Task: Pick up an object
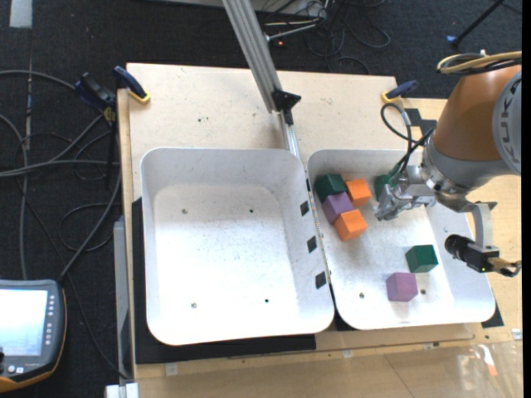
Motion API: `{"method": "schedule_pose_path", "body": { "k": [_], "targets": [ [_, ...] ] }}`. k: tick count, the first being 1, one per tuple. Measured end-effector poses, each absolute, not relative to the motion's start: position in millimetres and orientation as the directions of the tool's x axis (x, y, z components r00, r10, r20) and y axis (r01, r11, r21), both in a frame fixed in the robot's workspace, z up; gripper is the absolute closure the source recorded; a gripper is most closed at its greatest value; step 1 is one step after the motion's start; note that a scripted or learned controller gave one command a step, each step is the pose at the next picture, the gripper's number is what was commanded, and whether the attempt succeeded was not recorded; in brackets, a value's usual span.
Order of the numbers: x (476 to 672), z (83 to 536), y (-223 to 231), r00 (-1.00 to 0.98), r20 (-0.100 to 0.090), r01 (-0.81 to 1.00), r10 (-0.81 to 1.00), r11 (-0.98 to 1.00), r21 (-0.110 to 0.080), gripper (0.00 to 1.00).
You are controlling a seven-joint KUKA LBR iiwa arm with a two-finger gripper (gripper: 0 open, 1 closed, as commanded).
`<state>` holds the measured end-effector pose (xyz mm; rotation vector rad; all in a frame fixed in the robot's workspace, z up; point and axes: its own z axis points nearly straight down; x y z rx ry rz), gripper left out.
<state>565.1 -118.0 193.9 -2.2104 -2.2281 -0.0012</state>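
The arm [477, 123] comes in from the right, its orange band above the wrist, and hangs over the upper right part of the right bin [465, 309]. The tool [390, 206] sits low over that bin, near its upper middle. Whether it is wide or narrow, I cannot tell; the metal parts blur together. A dark green shape [383, 186] shows just beside the tool at its upper left, but it is too hidden to say what it is or whether the tool touches it.

The blocks lie in the right bin. Near the left wall is a cluster: a green block [329, 184] at the top, a purple block [337, 206] touching it below, a small orange block [358, 191] just to the right, and a bigger orange block [350, 223] below the purple one. The tool stands just right of this cluster. Well apart, toward the bin's lower right, are a second green block [421, 258] and, below and left of it, a second purple block [401, 286].

The left bin [224, 239] is beside it, both resting on the table [216, 106]. A metal pole [253, 40] slants down to where the bins meet.
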Motion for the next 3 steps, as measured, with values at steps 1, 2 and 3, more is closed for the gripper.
{"method": "schedule_pose_path", "body": {
  "k": [1, 2, 3],
  "targets": [
    [570.0, 198.1, -65.7, -0.009, 0.002, 1.000, 1.000, 0.009, 0.001, 1.00],
    [552.8, 209.3, -11.3, -0.009, 0.003, 1.000, 1.000, 0.009, -0.001, 1.00],
    [549.4, 226.2, 39.2, -0.009, 0.002, 1.000, 1.000, 0.009, 0.003, 1.00]
  ]
}}
